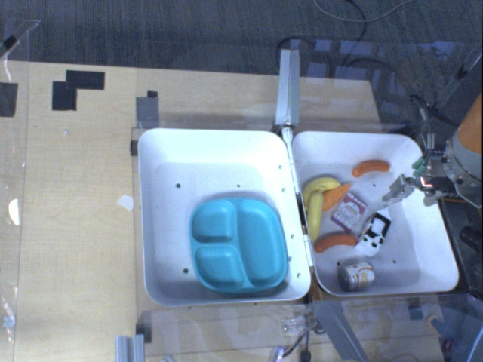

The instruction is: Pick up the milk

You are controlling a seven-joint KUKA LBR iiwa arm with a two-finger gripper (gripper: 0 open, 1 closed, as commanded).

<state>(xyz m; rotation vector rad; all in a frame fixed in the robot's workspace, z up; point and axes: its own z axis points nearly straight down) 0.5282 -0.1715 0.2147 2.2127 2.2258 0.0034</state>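
The milk (pixel 375 232) is a small black-and-white cow-patterned carton lying in the right bin (pixel 423 259), near the bin's middle. My gripper (pixel 401 188) hangs over the right side of that bin, up and to the right of the carton and apart from it. The grey arm with its orange band (pixel 469 138) comes in from the right edge.
Beside the milk lie a pink box (pixel 349 212), bananas (pixel 318 198), a carrot (pixel 338 195), two orange sausages (pixel 335 241) (pixel 371 168) and a can (pixel 355 276). The left bin (pixel 162 202) holds a blue divided tray (pixel 238 243).
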